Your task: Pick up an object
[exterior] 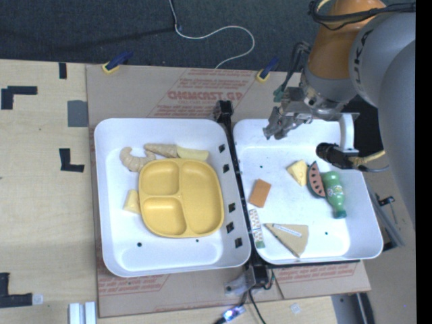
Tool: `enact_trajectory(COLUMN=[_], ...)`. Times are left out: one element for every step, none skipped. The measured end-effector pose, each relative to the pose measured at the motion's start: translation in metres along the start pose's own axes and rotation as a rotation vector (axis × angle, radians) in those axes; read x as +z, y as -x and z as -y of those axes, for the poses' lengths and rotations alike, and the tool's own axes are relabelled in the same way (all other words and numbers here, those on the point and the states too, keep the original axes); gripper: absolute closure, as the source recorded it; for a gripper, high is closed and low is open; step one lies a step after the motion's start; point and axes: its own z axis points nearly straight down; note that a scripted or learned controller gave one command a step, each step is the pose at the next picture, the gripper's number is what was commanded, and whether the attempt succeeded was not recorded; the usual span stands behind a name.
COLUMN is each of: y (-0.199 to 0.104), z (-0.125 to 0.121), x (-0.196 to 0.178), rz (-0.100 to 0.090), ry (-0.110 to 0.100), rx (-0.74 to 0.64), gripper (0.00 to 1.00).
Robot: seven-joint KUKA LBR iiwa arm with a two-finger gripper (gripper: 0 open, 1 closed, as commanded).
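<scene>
My gripper (275,131) hangs over the back left corner of the right bin (351,248), with nothing visible in it. Below it lie an orange block (260,193), a pale yellow cheese wedge (297,172), a watermelon slice (315,179) and a green bottle (333,193). A tan sandwich wedge (288,237) rests near the bin's front edge. The nearest of these, the cheese wedge, sits a short way in front and to the right of the gripper.
The left bin (115,248) holds a yellow divided plate (181,198), a beige knobbly root (133,158), a pale yellow strip (192,154) and a yellow wedge (131,201). A black divider (233,181) separates the bins. The grey arm (378,52) looms over the right bin's back right.
</scene>
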Motion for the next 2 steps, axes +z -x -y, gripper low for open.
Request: enact_trajectory(y=[-0.014, -0.001], z=[0.006, 0.006], x=[0.012, 0.000], rz=[0.001, 0.001], ry=[-0.004, -0.002], rx=[0.002, 0.003], gripper=[1.00, 1.00])
